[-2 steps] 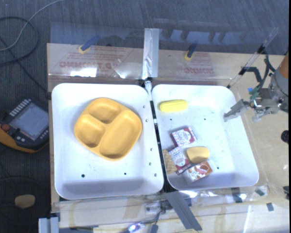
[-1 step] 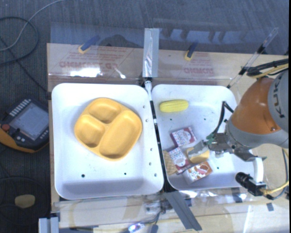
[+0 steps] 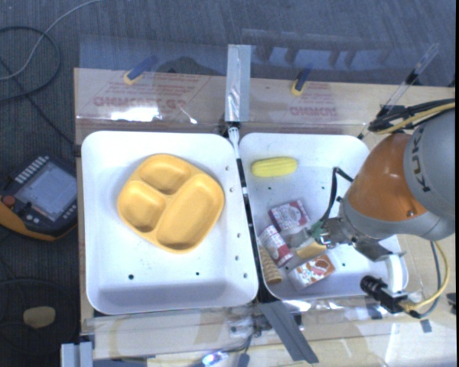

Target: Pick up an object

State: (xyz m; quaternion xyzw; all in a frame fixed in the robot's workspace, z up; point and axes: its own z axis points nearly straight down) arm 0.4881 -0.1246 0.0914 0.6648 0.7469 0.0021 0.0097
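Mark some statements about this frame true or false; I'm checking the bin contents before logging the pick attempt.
1. A yellow three-compartment plate lies in the left bin. True.
2. The yellow corn cob lies in the left bin. False: it lies in the right bin, near its far edge.
3. The arm reaches over the right bin. True.
4. The red packet sits on the plate. False: it lies in the right bin, among other small items.
5. A pendant lies on the floor, left of the bench. True.

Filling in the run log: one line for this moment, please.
arm: over right bin | gripper: down among packets | corn: untouched | yellow tray: left bin
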